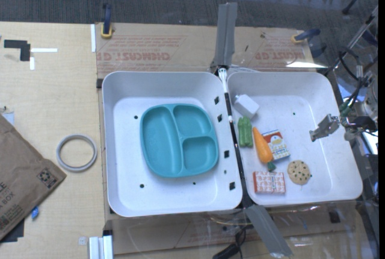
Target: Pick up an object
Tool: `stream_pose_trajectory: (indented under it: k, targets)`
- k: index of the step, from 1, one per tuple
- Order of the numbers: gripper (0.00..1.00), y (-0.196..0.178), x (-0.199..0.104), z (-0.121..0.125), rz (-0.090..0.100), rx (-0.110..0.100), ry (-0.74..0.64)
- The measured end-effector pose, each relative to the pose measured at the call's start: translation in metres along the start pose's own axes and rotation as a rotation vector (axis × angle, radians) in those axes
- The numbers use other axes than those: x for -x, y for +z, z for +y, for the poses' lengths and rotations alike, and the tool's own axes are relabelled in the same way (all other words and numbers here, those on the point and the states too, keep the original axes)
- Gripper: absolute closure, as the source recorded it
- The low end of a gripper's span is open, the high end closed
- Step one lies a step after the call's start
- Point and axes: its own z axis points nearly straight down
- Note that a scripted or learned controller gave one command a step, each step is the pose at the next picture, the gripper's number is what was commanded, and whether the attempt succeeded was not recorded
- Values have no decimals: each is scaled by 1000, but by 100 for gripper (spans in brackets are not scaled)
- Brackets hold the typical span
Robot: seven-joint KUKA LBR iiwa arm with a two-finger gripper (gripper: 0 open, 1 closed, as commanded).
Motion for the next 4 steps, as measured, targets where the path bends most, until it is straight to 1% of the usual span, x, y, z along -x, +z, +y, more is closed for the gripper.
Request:
stream_pose_trajectory:
  k: [1,2,3,4]
  targets:
    - [0,100,-47,-11,0,0,-1]
    - [0,144,-62,-9,-3,9,-125]
    - [0,143,-71,66,-5,16,-24]
    - [0,148,-71,145,-2,2,17]
